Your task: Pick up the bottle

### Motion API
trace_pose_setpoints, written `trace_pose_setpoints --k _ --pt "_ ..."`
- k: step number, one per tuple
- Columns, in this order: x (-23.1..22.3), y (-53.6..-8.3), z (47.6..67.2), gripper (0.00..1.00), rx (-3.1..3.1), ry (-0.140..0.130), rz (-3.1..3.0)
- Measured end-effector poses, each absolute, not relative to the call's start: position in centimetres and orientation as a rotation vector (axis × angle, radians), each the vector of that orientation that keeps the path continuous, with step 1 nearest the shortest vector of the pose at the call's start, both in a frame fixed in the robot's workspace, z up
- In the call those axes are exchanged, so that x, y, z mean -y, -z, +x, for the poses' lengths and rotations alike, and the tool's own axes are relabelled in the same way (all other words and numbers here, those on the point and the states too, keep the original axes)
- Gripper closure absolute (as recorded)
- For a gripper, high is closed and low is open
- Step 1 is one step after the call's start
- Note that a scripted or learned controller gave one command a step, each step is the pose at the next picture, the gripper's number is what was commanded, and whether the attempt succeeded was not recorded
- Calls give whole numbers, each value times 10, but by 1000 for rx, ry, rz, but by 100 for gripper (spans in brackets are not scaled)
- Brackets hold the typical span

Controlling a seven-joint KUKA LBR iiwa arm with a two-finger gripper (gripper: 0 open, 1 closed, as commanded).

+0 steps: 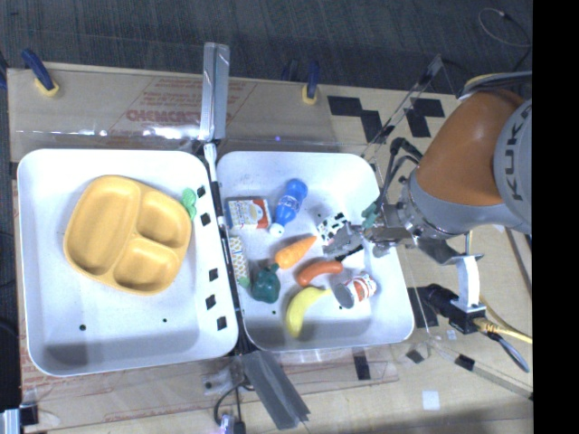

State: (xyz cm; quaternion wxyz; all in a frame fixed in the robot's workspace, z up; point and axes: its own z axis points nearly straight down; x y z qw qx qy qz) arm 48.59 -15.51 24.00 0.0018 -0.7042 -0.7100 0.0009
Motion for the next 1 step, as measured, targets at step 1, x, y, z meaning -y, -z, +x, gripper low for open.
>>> trace_pose_setpoints --k 1 --pt "167 -186 576 0 2258 -5 -2181"
